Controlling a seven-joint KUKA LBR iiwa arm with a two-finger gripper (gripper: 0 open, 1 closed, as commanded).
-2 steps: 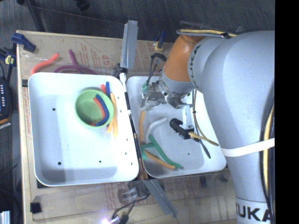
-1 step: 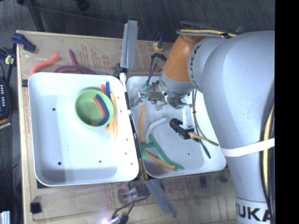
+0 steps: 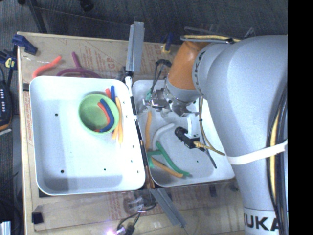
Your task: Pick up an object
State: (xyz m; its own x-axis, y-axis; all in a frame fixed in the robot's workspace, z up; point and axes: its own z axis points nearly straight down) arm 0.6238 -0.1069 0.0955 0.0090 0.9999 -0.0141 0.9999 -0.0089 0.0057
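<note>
2 shallow white bins are seen side by side on the bench. In the left bin [image 3: 58, 146] a green bowl [image 3: 98, 114] sits upper centre, w/ red, blue and orange curved strips draped over its right rim. The arm [image 3: 234, 82] is reached in from the right, and the gripper [image 3: 155, 102] is hung low over the upper left corner of the right bin [image 3: 222, 168]. Finger state can't be told; the wrist hardware hides it, and nothing is seen held. In the right bin, a white curved piece [image 3: 164, 130] is laid near centre, an orange strip [image 3: 148, 126] by the left wall, and green strips [image 3: 168, 161] w/ another orange one toward the front.
</note>
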